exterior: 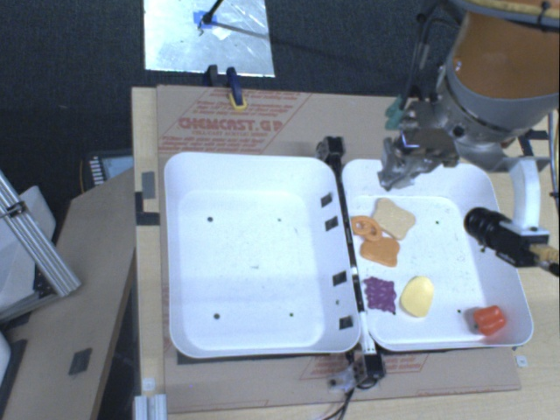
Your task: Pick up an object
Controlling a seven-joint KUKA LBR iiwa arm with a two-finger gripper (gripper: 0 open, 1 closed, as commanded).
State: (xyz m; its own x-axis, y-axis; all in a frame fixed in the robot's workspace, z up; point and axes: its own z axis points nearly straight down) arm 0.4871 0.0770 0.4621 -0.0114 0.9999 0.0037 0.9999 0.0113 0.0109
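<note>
Looking down at a slant, the camera view takes in two shallow white bins side by side on a brown board printed with red lettering. In the right bin (503, 269) lie six small toy-like pieces that could be picked. Nearest the far rim is a pale tan slice shaped like bread (394, 218), flat, matte and slightly tilted. Just beside it on its left sits a small orange pretzel-like loop (366, 227), and touching that from the near side is a flat orange slab (381, 252) with rounded corners. Toward the near edge come a purple, bumpy cluster (380, 294) and, just beside it, a smooth, pale yellow lemon-like oval (417, 297). A glossy red-orange rounded piece (488, 319) rests in the near right corner, well apart from the others.

The gripper (399, 172), grey metal below the arm's broad orange band, hangs at the far rim of the right bin, near the bread slice; nothing can be seen between its fingers, and whether they are spread or closed I cannot tell.

The left bin (188, 178) shows a smooth plastic floor with a few dark specks. A crinkled silver sheet (208, 24) lies beyond the board.
</note>
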